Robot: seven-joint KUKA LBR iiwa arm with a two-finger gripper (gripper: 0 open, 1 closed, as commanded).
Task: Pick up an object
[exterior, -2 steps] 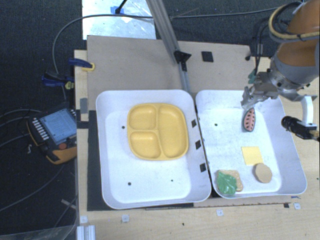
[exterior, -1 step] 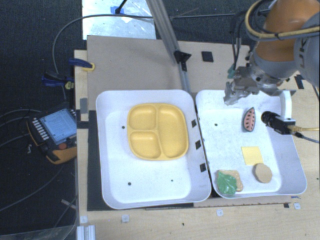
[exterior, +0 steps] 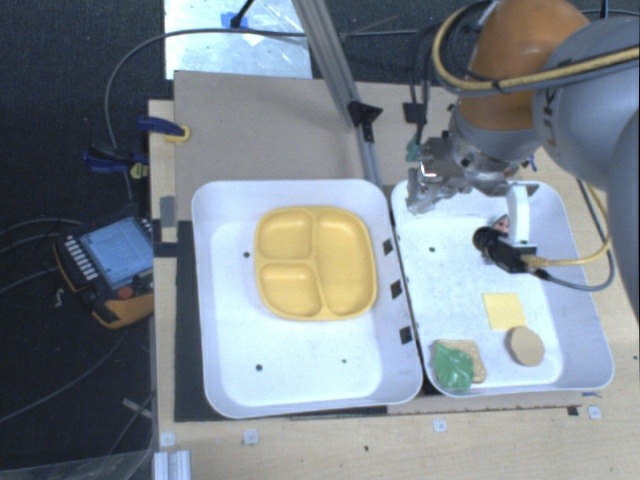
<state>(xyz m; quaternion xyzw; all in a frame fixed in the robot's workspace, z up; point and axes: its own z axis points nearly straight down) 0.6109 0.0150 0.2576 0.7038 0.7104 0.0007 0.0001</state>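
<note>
Two shallow white plastic bins sit side by side on my tabletop. The left bin holds a yellow plate, glossy, rounded-square, divided into three compartments. The right bin holds three small things near its front: a flat yellow square, a round tan disc just in front of it, and a green lump on a tan slab at the front left corner. My pincer hangs over the right bin's back left corner; I cannot tell how it stands. No writing is readable.
</note>
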